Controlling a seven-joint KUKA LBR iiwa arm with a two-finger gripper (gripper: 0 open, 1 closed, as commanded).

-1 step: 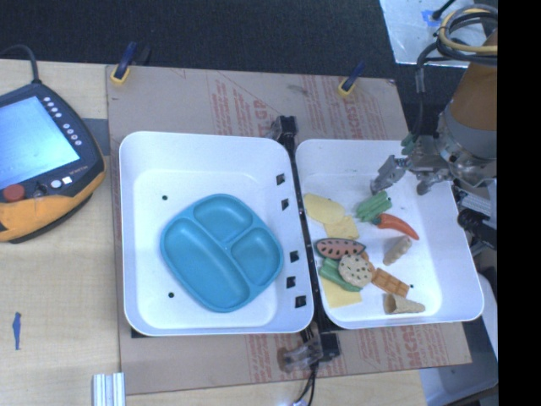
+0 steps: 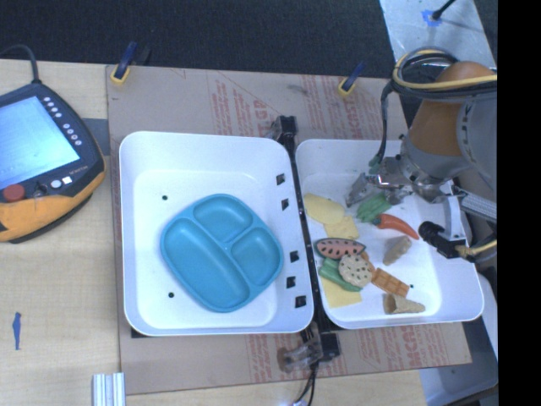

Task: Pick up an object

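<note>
**Q:** Jaws first: spread or pinching something?

**A:** I cannot tell. They hang at the end of the grey arm [image 2: 439,134], low over the far part of the right bin [image 2: 456,311], and grey metal and cables crowd the tip. Nothing plainly sits between them.

**Q:** What lies closest?

**A:** A green piece [image 2: 372,208], just at the tip on its near side; whether it touches is unclear. Beside that, toward the bin's right edge, lies a red-orange pepper [image 2: 399,223], and a tan chunk [image 2: 396,249] just nearer than the pepper.

**Q:** And the remaining objects to pick?

**A:** All in the same bin. Pale yellow slices [image 2: 325,214] lie by its left edge. Nearer along that edge is a watermelon slice [image 2: 340,248], then a round speckled disc [image 2: 355,269] overlapping a green leaf [image 2: 330,273] and another yellow slice [image 2: 341,295]. An orange stick [image 2: 390,281] points toward the near right corner, where a bread-coloured piece [image 2: 404,305] rests.

**Q:** The other bin?

**A:** The left bin [image 2: 139,227] holds a blue divided plate [image 2: 221,250], lying flat around its middle. Black clips [image 2: 293,227] join the two bins along their shared edge.

**Q:** Beyond the bins?

**A:** Both stand on a cardboard sheet [image 2: 220,100] on the tabletop [image 2: 59,311]. Two clamps with blue handles [image 2: 125,62] pin the sheet's far edge. A control pendant [image 2: 42,163] with a lit screen sits at the tabletop's left edge.
</note>
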